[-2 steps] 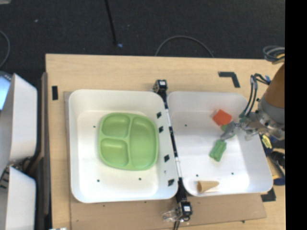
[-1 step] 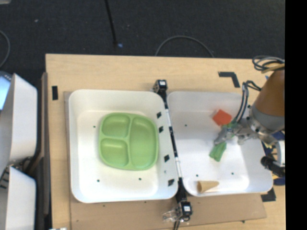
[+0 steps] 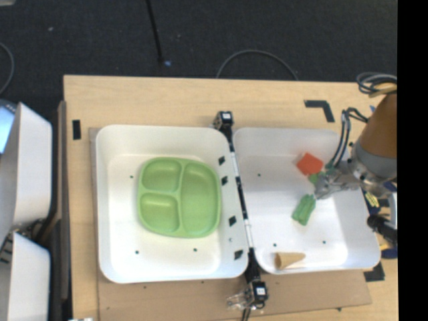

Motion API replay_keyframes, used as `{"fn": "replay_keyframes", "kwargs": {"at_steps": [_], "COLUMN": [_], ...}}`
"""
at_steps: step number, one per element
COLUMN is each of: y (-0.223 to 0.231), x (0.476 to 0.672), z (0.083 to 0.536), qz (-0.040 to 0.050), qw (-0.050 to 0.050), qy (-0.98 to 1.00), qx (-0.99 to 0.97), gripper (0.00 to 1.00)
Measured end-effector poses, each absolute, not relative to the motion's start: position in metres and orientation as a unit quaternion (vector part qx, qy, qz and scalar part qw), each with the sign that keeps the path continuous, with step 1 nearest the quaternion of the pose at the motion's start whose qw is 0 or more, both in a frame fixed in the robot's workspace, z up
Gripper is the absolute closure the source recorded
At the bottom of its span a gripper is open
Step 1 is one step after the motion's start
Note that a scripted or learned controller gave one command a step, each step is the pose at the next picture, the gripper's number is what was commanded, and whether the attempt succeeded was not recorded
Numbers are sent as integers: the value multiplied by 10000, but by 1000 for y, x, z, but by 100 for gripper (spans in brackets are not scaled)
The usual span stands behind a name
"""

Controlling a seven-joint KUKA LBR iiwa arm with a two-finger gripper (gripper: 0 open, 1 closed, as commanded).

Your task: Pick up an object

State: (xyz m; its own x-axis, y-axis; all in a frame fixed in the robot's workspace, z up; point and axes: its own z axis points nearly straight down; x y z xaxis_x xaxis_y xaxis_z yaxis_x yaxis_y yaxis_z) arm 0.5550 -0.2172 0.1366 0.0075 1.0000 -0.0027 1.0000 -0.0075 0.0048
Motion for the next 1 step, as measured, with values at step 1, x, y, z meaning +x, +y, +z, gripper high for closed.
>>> {"fn": "replay_keyframes", "kwargs": {"at_steps": [1], "y": [-221], "x": [554], "z": [201], "qz": [16], "qw": [40], "qy": [7066], "qx": [7076], "gripper": [100]}}
